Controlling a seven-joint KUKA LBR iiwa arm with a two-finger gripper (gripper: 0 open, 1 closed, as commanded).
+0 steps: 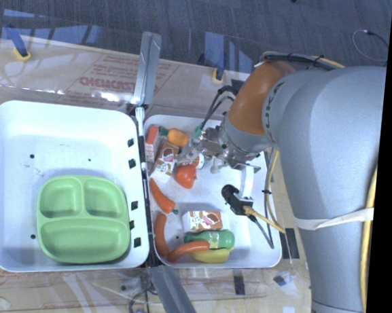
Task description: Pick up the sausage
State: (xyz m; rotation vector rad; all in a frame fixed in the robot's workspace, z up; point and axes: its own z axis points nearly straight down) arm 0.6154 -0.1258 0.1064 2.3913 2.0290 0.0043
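The gripper [198, 152] is hanging over the right bin [259, 257], near its far edge. Its grip state cannot be told. A sausage [162, 196] is lying along the bin's left wall.

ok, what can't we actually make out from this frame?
- Gripper: camera view; wrist and cabling cover the fingers, so their state is unreadable.
- Sausage: several orange-red long pieces, e.g. one by the right bin's left wall; too small and blurred to say which is it.
- Packet labels: too small to read.
- Right bin's right wall: largely hidden by the arm.
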